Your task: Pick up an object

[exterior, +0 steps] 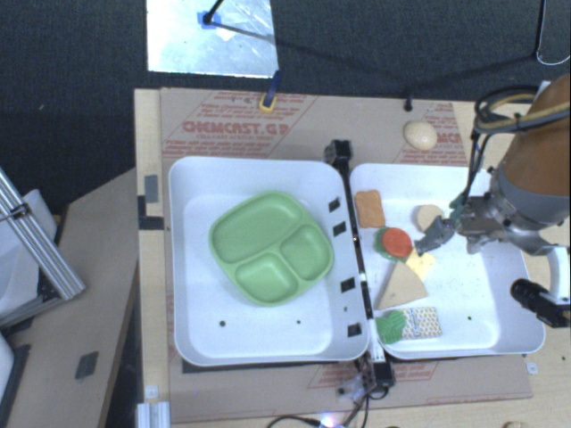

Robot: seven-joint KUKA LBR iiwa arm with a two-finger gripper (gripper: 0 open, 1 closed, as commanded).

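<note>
Red "CHEMCAST GP" lettering marks the desk's board (234,125); the jaws (432,236), their state unclear, hover beside a red tomato (393,241) above a yellow wedge (401,287).

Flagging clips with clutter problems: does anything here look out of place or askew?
One item: a beige egg-shaped object lies on the cardboard behind the right bin, outside both bins. The green divided plate in the left bin sits rotated, not squared to the walls.

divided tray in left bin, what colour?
Light green divided tray, in the camera view.
</note>
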